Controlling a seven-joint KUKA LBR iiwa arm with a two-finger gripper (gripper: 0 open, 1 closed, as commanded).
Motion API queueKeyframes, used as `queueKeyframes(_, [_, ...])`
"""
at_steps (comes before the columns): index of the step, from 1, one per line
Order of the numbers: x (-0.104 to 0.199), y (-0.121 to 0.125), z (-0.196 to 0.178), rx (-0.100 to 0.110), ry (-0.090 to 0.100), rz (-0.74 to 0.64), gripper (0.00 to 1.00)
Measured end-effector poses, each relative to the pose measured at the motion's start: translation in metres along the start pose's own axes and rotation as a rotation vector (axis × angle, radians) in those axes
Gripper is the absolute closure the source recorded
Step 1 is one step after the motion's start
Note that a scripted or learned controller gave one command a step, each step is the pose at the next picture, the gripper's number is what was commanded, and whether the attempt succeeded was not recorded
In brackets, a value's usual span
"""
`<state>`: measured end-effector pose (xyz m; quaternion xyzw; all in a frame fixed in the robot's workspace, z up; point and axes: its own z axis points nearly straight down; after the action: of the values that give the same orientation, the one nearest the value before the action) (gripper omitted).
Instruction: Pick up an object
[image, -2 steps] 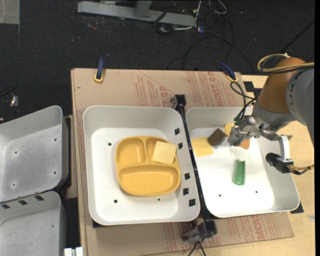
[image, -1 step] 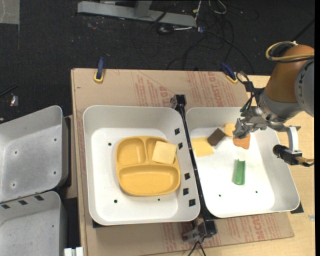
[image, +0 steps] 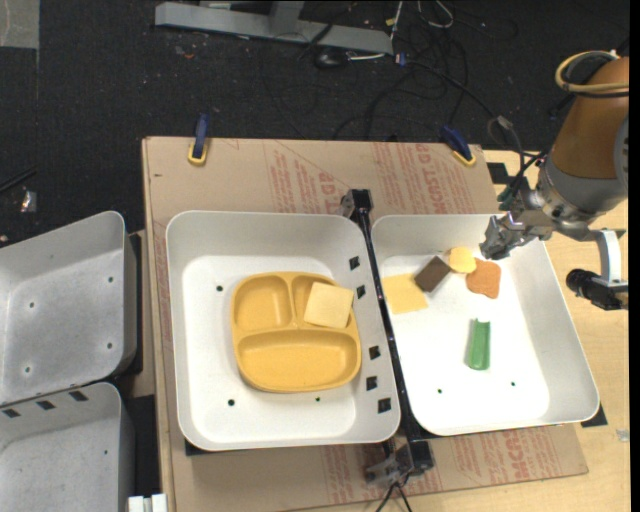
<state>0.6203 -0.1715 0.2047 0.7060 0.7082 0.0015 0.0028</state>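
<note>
My gripper (image: 497, 243) sits at the upper right of the right bin (image: 560, 330), low over its top edge; can't tell its state from this angle. Just left and below it: small yellow round piece (image: 461, 260), orange piece (image: 485, 279) touching it, brown block (image: 432, 273), pale yellow slab (image: 404, 294). Green cylinder (image: 478, 344) lies alone lower in that bin, near centre frame right. Left bin (image: 195, 330) holds a yellow divided plate (image: 290, 362) with a cream square (image: 328, 305) in its upper right compartment.
</note>
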Motion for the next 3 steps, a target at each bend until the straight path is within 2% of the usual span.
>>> queueKeyframes(2, [0.118, 0.003, 0.009, 0.007, 0.004, -0.005, 1.0])
queueKeyframes(3, [0.173, -0.001, -0.007, 0.005, 0.004, -0.006, 1.0])
